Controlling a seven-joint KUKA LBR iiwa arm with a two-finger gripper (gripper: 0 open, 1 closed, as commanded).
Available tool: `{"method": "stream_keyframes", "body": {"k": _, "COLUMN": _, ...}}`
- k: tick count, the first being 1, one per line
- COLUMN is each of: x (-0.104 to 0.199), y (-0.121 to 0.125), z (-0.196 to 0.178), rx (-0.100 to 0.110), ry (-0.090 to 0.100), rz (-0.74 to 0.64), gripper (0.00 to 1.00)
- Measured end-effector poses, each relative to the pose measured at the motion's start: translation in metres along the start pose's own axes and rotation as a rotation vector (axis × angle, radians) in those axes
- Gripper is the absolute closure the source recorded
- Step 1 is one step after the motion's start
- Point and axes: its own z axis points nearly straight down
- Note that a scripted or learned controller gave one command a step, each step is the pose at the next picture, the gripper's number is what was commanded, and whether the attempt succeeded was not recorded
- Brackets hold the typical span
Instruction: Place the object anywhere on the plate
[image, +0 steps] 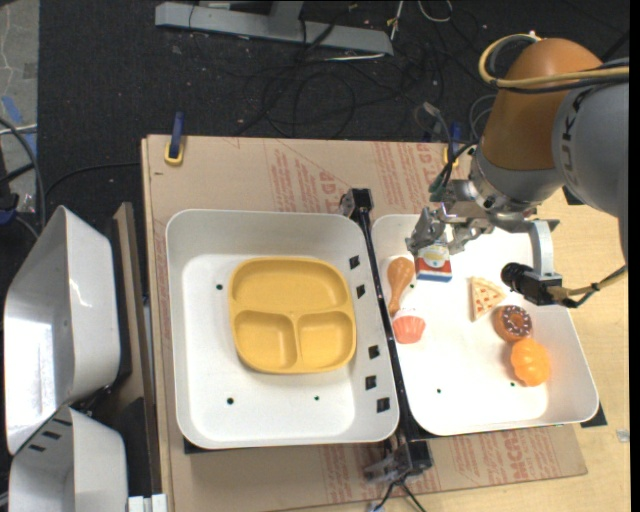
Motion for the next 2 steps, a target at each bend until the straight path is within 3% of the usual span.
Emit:
{"method": "stream_keyframes", "body": {"k": 1, "x": 0.043, "y": -0.015, "z": 0.006, "rx": 0.0, "ry": 0.0, "rz": 0.0, "gripper": 1.0}}
{"method": "stream_keyframes", "body": {"k": 2, "x": 0.104, "y": -0.036, "z": 0.001, "rx": -0.001, "ry": 0.001, "rz": -0.002, "gripper": 1.0}}
